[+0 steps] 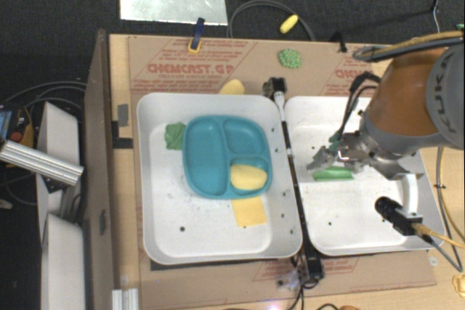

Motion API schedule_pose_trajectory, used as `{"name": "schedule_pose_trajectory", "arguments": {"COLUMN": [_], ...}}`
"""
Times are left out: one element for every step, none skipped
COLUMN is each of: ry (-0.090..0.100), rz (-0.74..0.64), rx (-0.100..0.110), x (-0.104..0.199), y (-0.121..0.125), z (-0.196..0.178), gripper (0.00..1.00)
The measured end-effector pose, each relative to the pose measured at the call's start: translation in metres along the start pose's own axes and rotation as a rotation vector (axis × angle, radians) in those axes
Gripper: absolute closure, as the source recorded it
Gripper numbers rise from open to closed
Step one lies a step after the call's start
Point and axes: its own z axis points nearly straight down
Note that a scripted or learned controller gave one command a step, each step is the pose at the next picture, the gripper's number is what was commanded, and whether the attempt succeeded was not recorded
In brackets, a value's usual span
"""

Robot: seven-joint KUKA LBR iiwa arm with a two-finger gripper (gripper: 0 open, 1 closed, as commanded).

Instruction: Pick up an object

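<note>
While my arm point(407, 98) reaches in from the right of the view, my tool point(328, 158) hangs over the right bin point(349, 232), well to the right of the blue plate point(207, 156). Whether the tool is apart or together, I cannot tell; its tip is too small and blurred. A long green piece point(334, 173) lies flat on the floor of this bin, just under the tool, and I cannot say if they touch. The blue plate lies in the middle of the left bin point(156, 185) and has three compartments. A yellow oval thing point(248, 176) sits in its lower right compartment. A flat yellow square point(250, 211) lies on the bin floor just below the plate. A green leafy piece point(174, 135) lies against the plate's upper left edge. Above the plate, a pale yellow thing point(232, 88) lies just beyond the far rim of the left bin, and further up and right of the plate a small round green thing point(290, 58) lies on the brown sheet point(182, 69) that covers the table.
</note>
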Motion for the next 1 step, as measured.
{"name": "schedule_pose_trajectory", "arguments": {"ry": [-0.001], "rz": [0.001], "rx": [0.005], "x": [0.0762], "y": [0.0162], "z": [0.0057], "gripper": [1.00]}}
